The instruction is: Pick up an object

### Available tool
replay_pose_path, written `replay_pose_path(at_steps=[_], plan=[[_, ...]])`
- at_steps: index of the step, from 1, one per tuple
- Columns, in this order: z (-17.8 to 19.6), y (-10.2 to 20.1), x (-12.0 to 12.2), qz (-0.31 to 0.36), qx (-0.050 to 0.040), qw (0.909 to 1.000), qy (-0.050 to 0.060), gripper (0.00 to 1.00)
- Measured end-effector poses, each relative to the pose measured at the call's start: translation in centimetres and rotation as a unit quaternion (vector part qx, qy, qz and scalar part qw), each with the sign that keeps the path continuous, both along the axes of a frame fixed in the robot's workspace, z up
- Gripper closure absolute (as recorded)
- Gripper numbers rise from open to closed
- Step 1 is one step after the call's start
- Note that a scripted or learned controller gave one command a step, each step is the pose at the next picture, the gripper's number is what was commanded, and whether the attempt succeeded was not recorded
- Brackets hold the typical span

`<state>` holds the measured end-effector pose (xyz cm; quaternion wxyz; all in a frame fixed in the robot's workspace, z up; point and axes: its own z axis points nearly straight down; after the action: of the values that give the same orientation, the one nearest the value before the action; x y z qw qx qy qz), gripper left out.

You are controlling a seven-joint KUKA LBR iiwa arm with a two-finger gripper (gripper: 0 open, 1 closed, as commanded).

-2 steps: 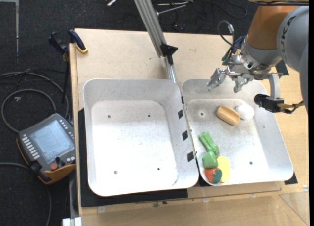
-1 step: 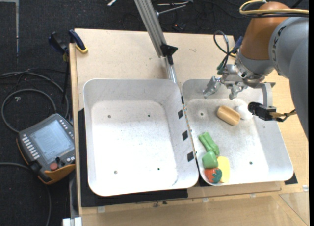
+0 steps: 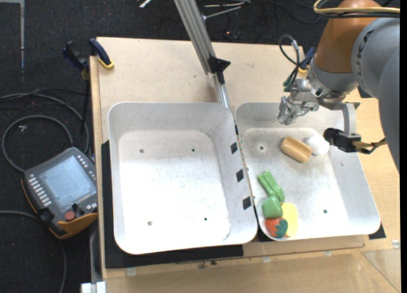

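We saw two white bins side by side on the bench. The left bin held nothing we could make out beyond specks. The right bin held a tan block touching a white object near its far side, and a green piece, a yellow piece and a red-orange piece clustered in the near left corner. The gripper hung over the right bin's far rim (just beyond the tan block); we could not tell its state.
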<state>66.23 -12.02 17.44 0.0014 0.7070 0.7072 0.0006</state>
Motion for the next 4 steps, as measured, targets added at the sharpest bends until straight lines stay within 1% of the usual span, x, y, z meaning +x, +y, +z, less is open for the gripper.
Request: replay_pose_path(at_steps=[1, 2, 4], plan=[[5.9, 0.9, -0.2, 0.002, 0.0003, 1.0, -0.002, 1.0], [8.3, 0.9, -0.1, 0.001, 0.0002, 1.0, -0.001, 1.0], [5.7, 11.2, -1.1, 0.004, 0.0015, 1.0, 0.002, 1.0]])
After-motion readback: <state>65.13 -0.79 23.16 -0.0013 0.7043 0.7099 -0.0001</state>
